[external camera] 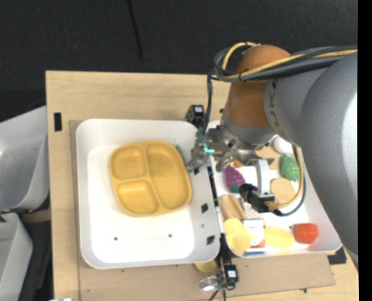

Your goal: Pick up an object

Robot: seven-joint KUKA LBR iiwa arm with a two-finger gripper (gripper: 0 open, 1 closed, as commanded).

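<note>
Yellow divided plate [150, 177] sits alone in left bin [91, 231]; right bin [320, 243] is crowded w/ toys: purple piece [235, 177], green piece [290, 167], tan disc [284, 190], yellow cup [238, 234], red bit [306, 232]. Gripper [226, 162] hangs low over right bin's near-left corner, by the purple piece; can't tell its state, wrist hides it. Risk: things packed touching, so a grab may catch two, or clip the bin wall. Arm [311, 105] reaches in from right, orange band [251, 99] above wrist, pointing steeply down.
</note>
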